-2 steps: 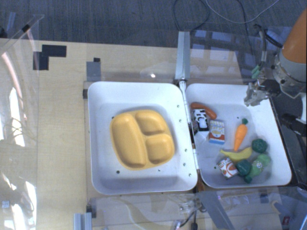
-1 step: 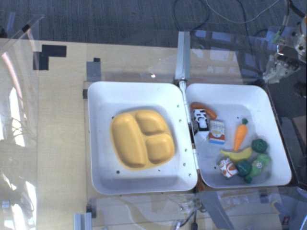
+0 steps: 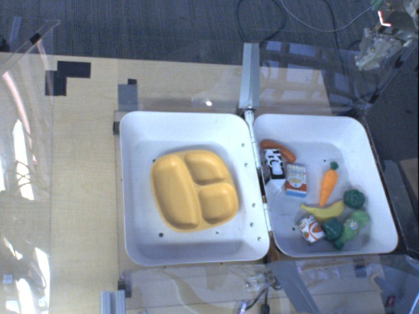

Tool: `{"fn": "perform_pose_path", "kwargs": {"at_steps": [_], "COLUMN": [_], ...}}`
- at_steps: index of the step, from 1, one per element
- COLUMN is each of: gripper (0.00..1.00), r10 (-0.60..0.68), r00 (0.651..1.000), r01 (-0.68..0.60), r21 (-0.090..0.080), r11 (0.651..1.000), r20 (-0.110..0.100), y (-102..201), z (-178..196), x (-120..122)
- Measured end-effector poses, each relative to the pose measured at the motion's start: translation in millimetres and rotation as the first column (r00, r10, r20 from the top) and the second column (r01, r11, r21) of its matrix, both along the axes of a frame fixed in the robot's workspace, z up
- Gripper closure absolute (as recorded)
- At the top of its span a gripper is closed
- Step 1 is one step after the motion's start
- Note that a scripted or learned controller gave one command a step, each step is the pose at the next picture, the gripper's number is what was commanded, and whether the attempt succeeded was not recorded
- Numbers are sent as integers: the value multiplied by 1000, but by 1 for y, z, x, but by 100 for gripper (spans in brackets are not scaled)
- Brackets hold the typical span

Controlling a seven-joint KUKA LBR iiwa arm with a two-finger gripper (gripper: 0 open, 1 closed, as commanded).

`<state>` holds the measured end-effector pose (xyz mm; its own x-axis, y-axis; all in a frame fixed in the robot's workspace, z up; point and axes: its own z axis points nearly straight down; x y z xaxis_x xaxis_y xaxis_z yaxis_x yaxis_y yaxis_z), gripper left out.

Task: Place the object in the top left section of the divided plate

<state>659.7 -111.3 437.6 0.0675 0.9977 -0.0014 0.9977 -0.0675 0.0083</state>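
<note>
- Two white bins sit side by side on the bench (image 3: pixel 85 175). The left bin (image 3: pixel 137 241) has the yellow divided plate (image 3: pixel 171 220) roughly in its middle, turned a bit off square.
- The plate has one long section down its left side and two smaller ones stacked on its right.
- All the toy food is over in the right bin (image 3: pixel 366 142), so whichever piece is "the object" is there too, well apart from the plate. Can't tell which one is meant.
- Along that bin's left wall: an orange-red sausage (image 3: pixel 277 150) at the top, a black-and-white thing (image 3: pixel 273 163) just under it (too small to make out), and a little carton (image 3: pixel 296 179) beside that.
- A carrot (image 3: pixel 327 183) lies more or less upright near the middle, green end up.
- Below it there's a banana (image 3: pixel 323 210), plus a clump in the lower right: a small can-ish thing (image 3: pixel 309 229) and some green veggies (image 3: pixel 351 216) all bunched together and touching.
- The gripper (image 3: pixel 374 51) looks to be way up in the top right corner, off past the bins over the floor. It's blurry, so honestly can't tell whether it's spread or pressed together.
</note>
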Motion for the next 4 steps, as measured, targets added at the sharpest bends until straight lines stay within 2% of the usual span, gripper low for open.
{"fn": "perform_pose_path", "kwargs": {"at_steps": [1,2,3,4], "gripper": [100,100,100,100], "r10": [-79,-304,-539,-534], "r00": [997,953,842,845], "r01": [79,304,539,534], "r21": [0,2,3,3], "r11": [997,953,842,845], "r20": [-3,-6,-3,-3], "y": [-63,-51,-79,-87], "z": [-39,-186,-132,-101], "x": [-62,-113,-57,-78]}}
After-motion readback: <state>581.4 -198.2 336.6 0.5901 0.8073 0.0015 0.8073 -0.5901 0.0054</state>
